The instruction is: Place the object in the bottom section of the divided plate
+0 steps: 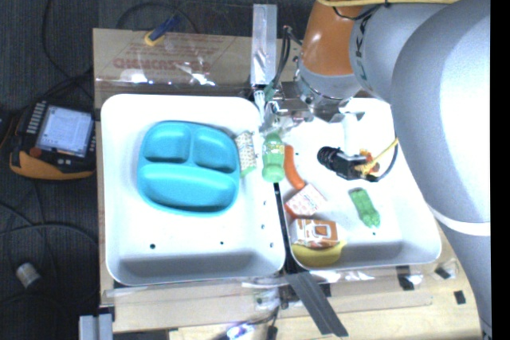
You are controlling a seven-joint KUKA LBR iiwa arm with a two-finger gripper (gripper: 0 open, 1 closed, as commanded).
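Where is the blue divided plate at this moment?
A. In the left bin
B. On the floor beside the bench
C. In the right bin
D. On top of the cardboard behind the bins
A. The blue divided plate rests on the floor of the left bin, while the small objects lie in the right bin.

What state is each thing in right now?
Plate: upright in left bin, no object in its sections.
Gripper: above the bins' divider, over a green object.
Green bottle: lying flat in right bin.
Carton: lying at right bin's front.
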